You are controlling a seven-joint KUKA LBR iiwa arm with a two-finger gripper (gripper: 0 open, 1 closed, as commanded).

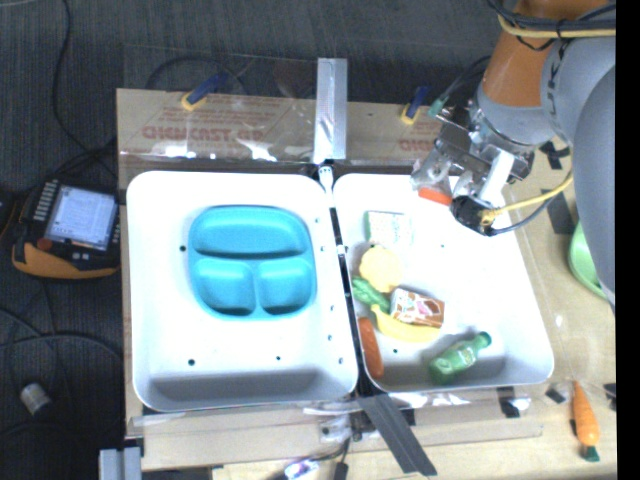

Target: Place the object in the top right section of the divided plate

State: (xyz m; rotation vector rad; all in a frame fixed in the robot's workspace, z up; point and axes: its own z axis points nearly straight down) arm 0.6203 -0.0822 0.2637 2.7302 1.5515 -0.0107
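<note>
Blue plastic marks the goal: the divided plate (250, 260) lies in the left bin (160, 368), with one wide section along its far side and two smaller ones nearer the camera, all bare, so nothing has been delivered yet. Seen from the overhead camera, the gripper (440, 183) hangs well to the right of the plate, over the far edge of the right bin (530, 298) — whether it is wide or narrow I cannot tell, though a small orange-red piece (435, 195) shows just under it and may be in its grasp or merely lying below. To the right of the plate, past the wall between the bins, sits a heap of toy food: a pale green carton (388, 228), a yellow round piece (379, 265), a printed packet (416, 309), a green bottle (459, 355) and an orange carrot (370, 348). My guess is the arm is at the picking stage — the wall between the bins is the only thing to clear on the way across to the plate.
</note>
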